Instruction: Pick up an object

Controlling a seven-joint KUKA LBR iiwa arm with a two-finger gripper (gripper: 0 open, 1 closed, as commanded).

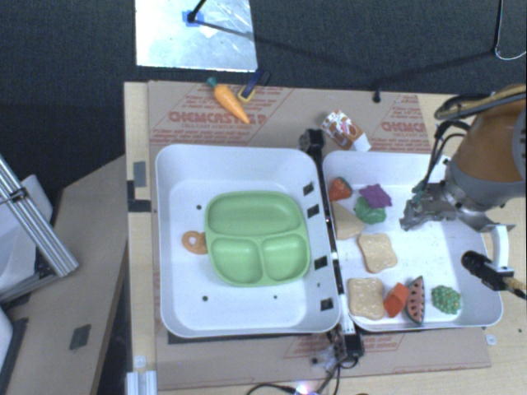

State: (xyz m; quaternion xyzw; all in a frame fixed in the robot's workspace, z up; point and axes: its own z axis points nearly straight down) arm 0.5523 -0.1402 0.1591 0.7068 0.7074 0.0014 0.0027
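White plastic forms the left bin (pixel 177 220), which holds a pale green divided tray (pixel 255 237) near its middle and a small orange pretzel-shaped ring (pixel 194 242) just beside the tray's left edge. Behind this bin, on the cardboard sheet (pixel 177 115), a toy carrot (pixel 230 102) lies at a slant, and farther right a small printed packet (pixel 344 130) lies near the back rim of the right bin (pixel 486 311).

In the right bin, a red piece (pixel 340 189) lies at the back left corner, with a purple piece (pixel 375 194) to its right and a green one (pixel 370 214) touching it in front. A pale cheese-like wedge (pixel 347 221) lies just left of the green piece. Nearer the front are two slices of toy bread, one (pixel 378 253) around the middle and another (pixel 366 297) at the front left. Along the front wall, right of the second slice, lie an orange-red chunk (pixel 396 300), a watermelon slice (pixel 416 299) and a green broccoli-like piece (pixel 446 299).

At the right, the gripper (pixel 422 214) hangs over the bin floor, right of the purple and green pieces and apart from them. Nothing is seen between its fingers, and whether they are spread or closed cannot be told. The bread slices and front-row pieces lie nearer the camera than the gripper, well apart from it.
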